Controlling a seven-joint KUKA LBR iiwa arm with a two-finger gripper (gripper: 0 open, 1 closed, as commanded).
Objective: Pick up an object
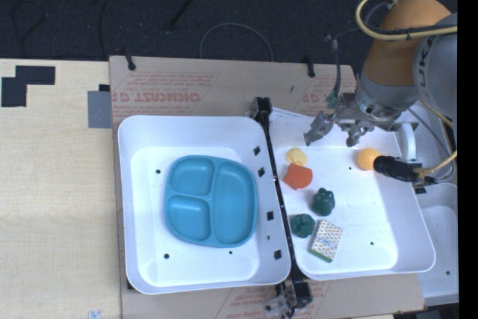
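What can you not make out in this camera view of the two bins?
Camera view:
- Print on the packet: too small to read.
- The upper green toy and lower green toy: too small and dark to identify.
- The yellow piece and red block: touching or apart, unclear.
- The right bin: far rim partly hidden by the gripper.

A pale wooden bench top [52, 198] is partly covered by a flat brown cardboard sheet with red lettering [194, 90]. On the sheet, a shallow white plastic left bin [142, 132] and a matching right bin [407, 239] are set side by side. A black stepped marking [26, 82] and a grey square patch [98, 108] are seen on the bare wood.
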